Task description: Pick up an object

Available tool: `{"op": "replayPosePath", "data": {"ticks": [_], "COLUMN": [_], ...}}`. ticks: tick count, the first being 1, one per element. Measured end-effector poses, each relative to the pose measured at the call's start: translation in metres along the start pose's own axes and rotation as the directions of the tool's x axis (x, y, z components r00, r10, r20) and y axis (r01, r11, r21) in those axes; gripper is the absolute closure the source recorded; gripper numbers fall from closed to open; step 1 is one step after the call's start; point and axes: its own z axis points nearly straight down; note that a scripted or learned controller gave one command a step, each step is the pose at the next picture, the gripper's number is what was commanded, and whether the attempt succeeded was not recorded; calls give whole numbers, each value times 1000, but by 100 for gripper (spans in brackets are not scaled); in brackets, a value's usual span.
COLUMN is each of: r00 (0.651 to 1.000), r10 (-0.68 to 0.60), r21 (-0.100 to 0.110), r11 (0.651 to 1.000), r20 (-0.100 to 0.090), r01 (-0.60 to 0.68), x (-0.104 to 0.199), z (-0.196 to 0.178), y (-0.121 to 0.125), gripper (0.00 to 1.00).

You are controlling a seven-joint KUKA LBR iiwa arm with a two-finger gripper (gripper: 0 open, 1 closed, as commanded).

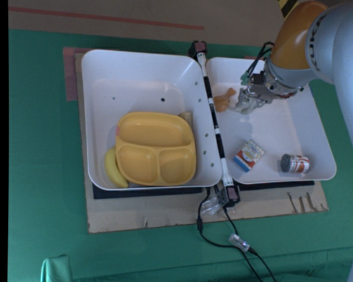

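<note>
My gripper (pixel 245 106) hangs over the back left part of the right bin (pixel 317 140), just to the right of a small orange toy (pixel 224 99) that lies near the divider. Nothing shows between the gripper and the toy. Nearer the front of that bin lie a small colourful carton (pixel 249 155) and a small can on its side (pixel 295 164).
The left bin (pixel 106 75) holds a yellow divided plate (pixel 156 148) with a banana (pixel 114 169) at its left edge. A black-and-white divider bar (pixel 213 116) runs between the bins. Cables (pixel 235 239) trail over the green mat in front.
</note>
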Motion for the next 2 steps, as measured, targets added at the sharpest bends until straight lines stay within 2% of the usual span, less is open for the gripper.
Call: {"op": "replayPosePath", "data": {"ticks": [1,2], "r00": [1000,1000], "r10": [1,-1], "r21": [1,-3], "r11": [1000,1000], "r20": [1,-2], "r01": [-1,1], "x": [0,-1], "z": [1,0], "y": [-1,-36], "gripper": [0,0]}}
